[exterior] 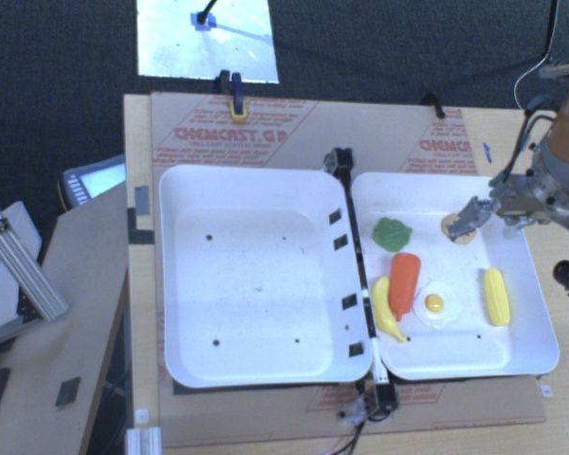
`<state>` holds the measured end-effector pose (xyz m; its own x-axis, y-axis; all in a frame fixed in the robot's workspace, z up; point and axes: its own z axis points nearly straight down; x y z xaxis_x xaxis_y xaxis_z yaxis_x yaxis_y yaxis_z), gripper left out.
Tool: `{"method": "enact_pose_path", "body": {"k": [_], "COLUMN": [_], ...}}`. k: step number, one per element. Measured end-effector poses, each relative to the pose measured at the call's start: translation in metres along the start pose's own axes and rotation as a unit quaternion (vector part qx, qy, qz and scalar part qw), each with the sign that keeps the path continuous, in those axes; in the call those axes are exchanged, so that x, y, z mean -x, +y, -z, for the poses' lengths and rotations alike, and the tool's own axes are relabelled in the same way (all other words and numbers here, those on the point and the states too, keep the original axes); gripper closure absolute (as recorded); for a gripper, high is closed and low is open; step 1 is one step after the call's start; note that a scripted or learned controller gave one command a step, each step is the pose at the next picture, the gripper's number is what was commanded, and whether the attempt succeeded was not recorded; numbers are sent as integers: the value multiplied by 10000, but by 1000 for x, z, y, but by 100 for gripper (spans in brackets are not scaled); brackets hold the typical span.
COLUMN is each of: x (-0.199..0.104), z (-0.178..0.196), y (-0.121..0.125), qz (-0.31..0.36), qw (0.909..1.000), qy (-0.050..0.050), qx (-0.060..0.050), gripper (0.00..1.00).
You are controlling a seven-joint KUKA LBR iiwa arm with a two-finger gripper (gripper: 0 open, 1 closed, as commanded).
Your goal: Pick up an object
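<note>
At the far left stands a light wooden side table [85,282] with a slanted aluminium rail [19,263] lying across its corner. Next comes the left shallow white plastic bin [185,197], its floor bare apart from a few small dark dots. A row of black clips [346,273] runs down the seam where it meets the right shallow white plastic bin [531,349].

Inside the right bin, nearest the seam, a curved yellow toy banana [386,317] lies along the left wall, touching a smooth orange toy carrot [403,285] that lies just beside it, pointing up and down the picture. Above the carrot sits a bumpy green toy broccoli piece [392,233] (close to the carrot's upper end, possibly touching). Right of the carrot rests a flat white toy fried egg with a yellow yolk [434,305], and further right a yellow toy corn cob [496,297] lies apart from the rest.

Near the bin's upper right, a small round tan cookie-like piece [456,227] sits directly under the grey two-finger gripper [470,219], which reaches in from the right; whether its fingers are apart or together I cannot tell
</note>
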<state>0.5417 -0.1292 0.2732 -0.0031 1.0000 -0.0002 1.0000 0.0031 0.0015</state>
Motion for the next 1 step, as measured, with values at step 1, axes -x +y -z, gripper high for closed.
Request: {"method": "enact_pose_path", "body": {"k": [1], "x": [-58], "z": [-82], "y": [14], "qz": [31], "qw": [10000], "qy": [15], "qx": [-28], "gripper": [0]}}
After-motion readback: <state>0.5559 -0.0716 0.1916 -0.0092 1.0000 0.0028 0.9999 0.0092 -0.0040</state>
